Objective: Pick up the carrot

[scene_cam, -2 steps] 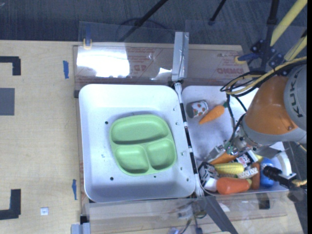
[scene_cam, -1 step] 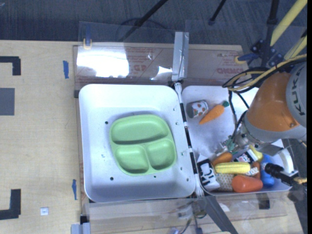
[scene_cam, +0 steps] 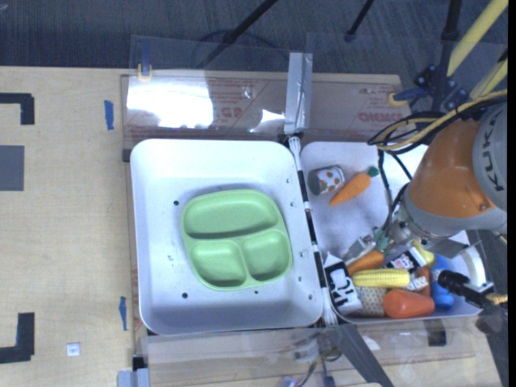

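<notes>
The right bin point(scene_cam: 367, 153) holds the carrot point(scene_cam: 351, 189), which lies flat on bare white floor in the bin's far half, its green top pointing toward the far right and its tip toward the near left. A small white item with a red mark point(scene_cam: 326, 180) rests just beside the carrot's tip, at its left. The left bin point(scene_cam: 153, 176) carries a green divided plate point(scene_cam: 236, 238).

The arm point(scene_cam: 451, 180) is seen reaching in from the right, and the pincer point(scene_cam: 393, 239) is lowered over the clutter in the bin's near half, among a corn cob point(scene_cam: 380, 278), a red-orange item point(scene_cam: 407, 302), a blue item point(scene_cam: 444, 294) and a second orange piece point(scene_cam: 364, 261). Whether the pincer is released or clenched cannot be told, since the wrist and the clutter mask its tips. Nothing is visibly held.

The carrot lies apart from the pincer, farther back in the bin and to its left, with open floor between them.

For the step in hand, the approach is judged to be best made from directly above the carrot's thick middle, with the pincer turned so that it closes across the carrot's width rather than along its length. The white item at the tip is best avoided by a grasp nearer the green end. The orange piece in the clutter should not be mistaken for the target.
</notes>
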